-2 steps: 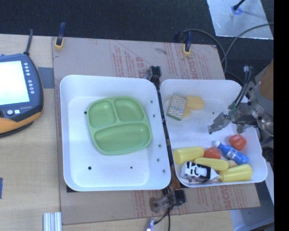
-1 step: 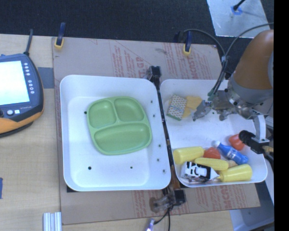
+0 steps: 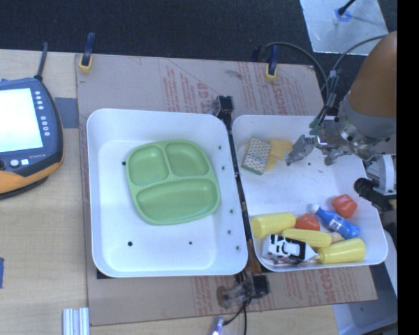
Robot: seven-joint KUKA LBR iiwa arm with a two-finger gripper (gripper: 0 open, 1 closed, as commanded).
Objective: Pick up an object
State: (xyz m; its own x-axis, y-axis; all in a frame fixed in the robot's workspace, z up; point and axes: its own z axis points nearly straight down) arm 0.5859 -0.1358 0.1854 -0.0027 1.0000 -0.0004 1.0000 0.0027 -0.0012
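We see the gripper hanging over the far part of the right bin, its two fingers spread apart with nothing between them. Just to its left lie a speckled sponge and a yellow block, touching each other. The rest of the objects crowd the near side of that bin: a yellow cylinder, a yellow bottle, a blue bottle, a red piece and a black-and-white toy. The left bin holds a green divided plate. A tablet rests on the bench well to the left.
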